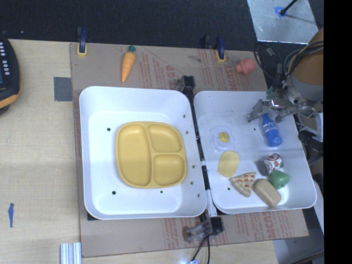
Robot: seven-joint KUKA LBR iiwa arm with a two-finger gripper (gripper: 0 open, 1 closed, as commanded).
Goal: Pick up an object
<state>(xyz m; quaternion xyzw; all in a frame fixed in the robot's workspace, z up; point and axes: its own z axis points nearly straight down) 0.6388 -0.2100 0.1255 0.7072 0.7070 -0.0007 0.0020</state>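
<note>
Over the right bin (308,199), near its upper right corner, the gripper (270,110) hangs from the grey arm with its orange band at the view's right edge. Its dark fingers (256,113) spread apart, with nothing between them. Just below them a blue bottle (270,132) lies on the bin floor, tilted, its top end close under the gripper. Farther down the same bin sit a fried egg (223,138), a pale yellow chip-like piece (229,163), a pizza slice (243,182), a red-and-white patterned ball (273,162), a green toy (280,179) and a tan bread roll (266,192), the last three crowded together near the lower right corner. The left bin (93,197) holds a yellow divided plate (150,153) at its middle. Beyond the bins, on the brown board, lie a toy carrot (127,64) and a small pink object (246,66).
</note>
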